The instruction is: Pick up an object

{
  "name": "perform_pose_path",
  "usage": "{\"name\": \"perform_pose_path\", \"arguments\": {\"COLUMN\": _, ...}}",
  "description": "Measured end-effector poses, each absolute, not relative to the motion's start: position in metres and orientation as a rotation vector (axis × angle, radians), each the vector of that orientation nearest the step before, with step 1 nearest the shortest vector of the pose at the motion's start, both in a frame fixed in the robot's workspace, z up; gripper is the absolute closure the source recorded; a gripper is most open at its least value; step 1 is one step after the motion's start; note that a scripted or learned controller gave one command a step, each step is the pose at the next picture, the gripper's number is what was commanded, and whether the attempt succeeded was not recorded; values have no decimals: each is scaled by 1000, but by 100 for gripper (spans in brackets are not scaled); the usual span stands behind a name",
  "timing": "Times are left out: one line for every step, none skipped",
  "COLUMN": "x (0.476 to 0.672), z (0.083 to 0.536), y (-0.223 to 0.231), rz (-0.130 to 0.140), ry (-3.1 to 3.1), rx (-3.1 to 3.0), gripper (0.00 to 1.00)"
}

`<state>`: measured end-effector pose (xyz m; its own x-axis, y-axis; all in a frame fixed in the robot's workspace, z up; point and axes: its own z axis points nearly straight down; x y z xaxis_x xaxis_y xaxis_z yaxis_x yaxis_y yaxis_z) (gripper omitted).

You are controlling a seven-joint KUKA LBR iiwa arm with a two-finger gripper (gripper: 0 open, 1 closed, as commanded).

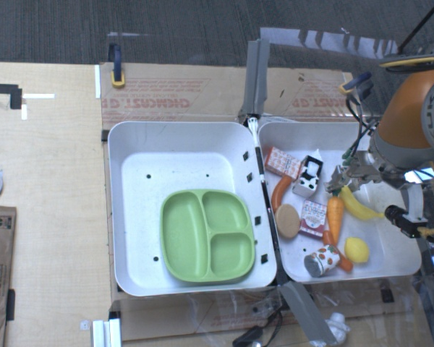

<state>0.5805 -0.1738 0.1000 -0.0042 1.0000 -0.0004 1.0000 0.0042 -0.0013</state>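
Note:
The right bin [390, 266] holds several toy foods. An orange carrot [335, 219] lies upright in its middle, with a yellow banana [359, 205] just to its right and a lemon [356, 249] below. A black-and-white carton [308, 176], a red-and-white box [283, 163], a red sausage [278, 191], a tan cookie [288, 221], a pink packet [313, 218] and a small can [322, 260] lie to the left. My gripper [341, 180] hangs low over the carrot's top end, beside the banana's tip.
A green divided plate [206, 235] lies in the left bin [130, 194]. The arm's orange band [412, 110] and grey wrist stand over the right bin's far right side. A blue clamp [116, 63] sits at the bench's back edge.

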Motion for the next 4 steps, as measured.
{"name": "perform_pose_path", "arguments": {"x": 629, "z": 174, "y": -221, "rz": -1, "ry": -2242, "rx": -2204, "gripper": 100}}
{"name": "perform_pose_path", "arguments": {"x": 629, "z": 174, "y": -222, "rz": 1, "ry": -2241, "rx": -2204, "gripper": 0}}
{"name": "perform_pose_path", "arguments": {"x": 629, "z": 183, "y": -222, "rz": 3, "ry": -2245, "rx": -2202, "gripper": 100}}
{"name": "perform_pose_path", "arguments": {"x": 629, "z": 183, "y": -221, "rz": 4, "ry": -2245, "rx": -2202, "gripper": 0}}
